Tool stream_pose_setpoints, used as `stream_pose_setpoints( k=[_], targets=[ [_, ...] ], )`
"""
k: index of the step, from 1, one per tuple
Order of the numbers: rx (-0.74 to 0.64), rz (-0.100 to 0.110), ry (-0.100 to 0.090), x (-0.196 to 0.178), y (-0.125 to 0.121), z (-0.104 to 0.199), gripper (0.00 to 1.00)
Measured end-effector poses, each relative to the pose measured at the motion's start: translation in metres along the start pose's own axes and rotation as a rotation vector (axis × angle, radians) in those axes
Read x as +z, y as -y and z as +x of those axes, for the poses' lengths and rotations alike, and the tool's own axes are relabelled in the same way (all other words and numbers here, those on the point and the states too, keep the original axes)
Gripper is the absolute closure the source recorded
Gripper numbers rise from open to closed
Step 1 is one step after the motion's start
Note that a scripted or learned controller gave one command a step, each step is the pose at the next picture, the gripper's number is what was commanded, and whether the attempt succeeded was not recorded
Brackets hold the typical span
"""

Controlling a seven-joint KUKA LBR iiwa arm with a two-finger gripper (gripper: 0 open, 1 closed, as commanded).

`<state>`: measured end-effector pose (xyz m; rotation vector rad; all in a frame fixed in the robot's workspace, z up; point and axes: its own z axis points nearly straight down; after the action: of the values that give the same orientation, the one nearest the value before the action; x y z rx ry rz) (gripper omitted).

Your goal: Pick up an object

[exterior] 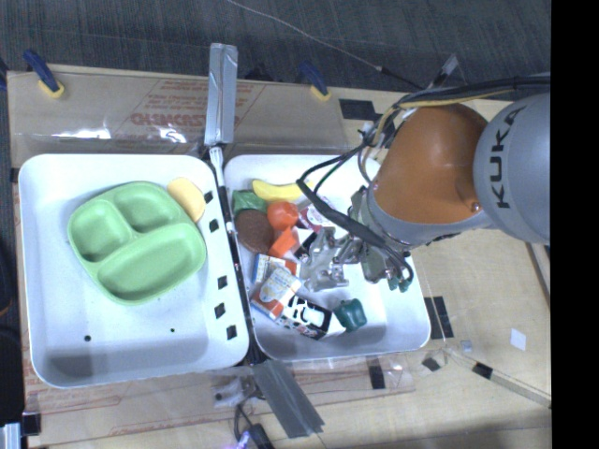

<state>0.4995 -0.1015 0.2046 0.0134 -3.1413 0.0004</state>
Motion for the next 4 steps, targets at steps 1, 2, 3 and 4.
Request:
stream_pose_setpoints(
  k=[1, 2, 3, 4],
  targets=[
    [-0.042, -0.003, -0.006, 0.085, -0.011, -0.078, 0.0],
    [-0.036, 0.0, 0.024, 0.102, 0.036, -0.029, 0.0],
    [0.208, 0.002, 0.018, 0.102, 0.029, -0.097, 0.0],
    [0.528, -0.003, 0.03, 0.101, 0.027, -0.031, 0.0]
  ],
)
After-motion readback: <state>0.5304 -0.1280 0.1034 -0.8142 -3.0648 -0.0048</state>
